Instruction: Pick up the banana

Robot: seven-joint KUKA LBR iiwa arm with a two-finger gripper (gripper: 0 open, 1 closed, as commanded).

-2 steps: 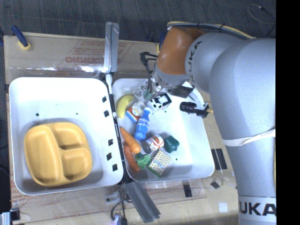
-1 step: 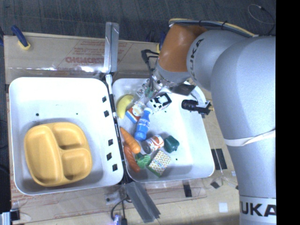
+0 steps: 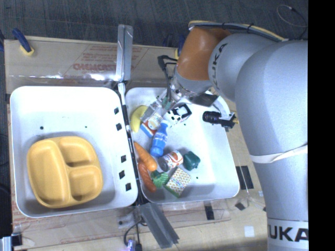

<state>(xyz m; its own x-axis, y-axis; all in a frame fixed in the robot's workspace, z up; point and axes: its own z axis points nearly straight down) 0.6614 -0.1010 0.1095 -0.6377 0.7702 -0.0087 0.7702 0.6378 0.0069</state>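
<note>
Several items crowd the banana point(image 3: 137, 117) in the right bin point(image 3: 222, 156), so the gripper point(image 3: 163, 107), its grasp indiscernible, may snag the blue bottle point(image 3: 158, 138) instead.

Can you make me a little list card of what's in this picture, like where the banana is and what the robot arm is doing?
banana: yellow, in the right bin, near its upper left corner
gripper: down in the right bin, just right of the banana
next to banana: blue bottle, carrot
also in right bin: green toy, small printed box
left bin: holds a yellow tray with compartments
banana picked up: not yet, it lies in the bin
</note>
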